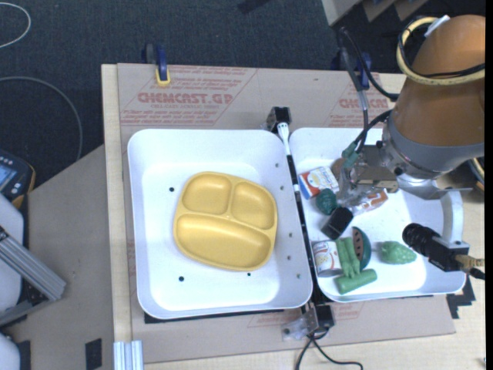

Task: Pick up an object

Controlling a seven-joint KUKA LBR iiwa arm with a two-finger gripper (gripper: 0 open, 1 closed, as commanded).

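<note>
Bench board [192,91] reads "CHEMCAST" in red lettering.

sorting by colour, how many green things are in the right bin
4, perhaps more under the arm: a teal blob near the gripper, a watermelon slice mid-bin, a long green piece at the front edge, a leafy lump to its right.

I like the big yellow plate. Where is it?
The yellow plate lies in the middle of the left white bin, on the camera view's left side, apart from the toys crowded in the right bin.
</note>
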